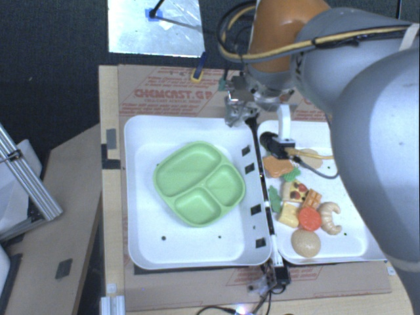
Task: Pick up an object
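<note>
1. Pincer (244, 113) is hanging over the far rim where the two bins meet, under the orange band (282, 18) of the arm; I cannot tell from this slanted view how it is set, and I am seeing nothing in it.
2. I am looking down at a counter (79, 176) covered by a brown printed board (164, 92), with dark flooring (52, 31) lying beyond it and a shiny sheet (156, 17) sitting at the far side.
3. Two shallow white bins are sitting side by side and touching along a central seam: the left bin (141, 241) and the right bin (348, 245).
4. One green divided plate (199, 184), with three compartments, is lying near the middle of the left bin, leaving bare white floor all round it up to the walls.
5. Task things are crowding the near half of the right bin: one red ball (310, 219), one tan round piece (306, 243), one curved pale piece (331, 216), one orange flat piece (279, 167), and a few small blocks I cannot count surely.
6. Grey arm (374, 110) is covering much of the right bin's far and outer side.
</note>
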Robot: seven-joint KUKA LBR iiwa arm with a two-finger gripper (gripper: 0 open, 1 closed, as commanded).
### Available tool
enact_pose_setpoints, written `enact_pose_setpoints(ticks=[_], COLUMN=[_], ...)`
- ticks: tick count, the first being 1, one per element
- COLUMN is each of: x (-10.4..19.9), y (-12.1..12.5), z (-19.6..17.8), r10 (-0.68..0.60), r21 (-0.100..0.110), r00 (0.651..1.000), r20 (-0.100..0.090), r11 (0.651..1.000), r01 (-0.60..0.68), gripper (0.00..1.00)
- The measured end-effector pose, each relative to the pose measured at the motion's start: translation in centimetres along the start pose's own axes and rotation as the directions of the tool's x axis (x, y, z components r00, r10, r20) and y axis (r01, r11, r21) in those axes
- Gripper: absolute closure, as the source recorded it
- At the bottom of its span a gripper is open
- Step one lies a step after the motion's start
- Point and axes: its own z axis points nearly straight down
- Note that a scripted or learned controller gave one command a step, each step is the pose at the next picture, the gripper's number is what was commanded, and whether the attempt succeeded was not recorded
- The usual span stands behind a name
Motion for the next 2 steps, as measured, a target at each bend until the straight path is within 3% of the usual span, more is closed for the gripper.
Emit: enact_pose_setpoints(ticks=[2], x=[-0.8], y=[0.3], z=[-1.2], r10=[0.008], r21=[-0.002], r00=[1.000], r20=[0.001], r11=[1.000], r01=[-0.008], gripper=[1.00])
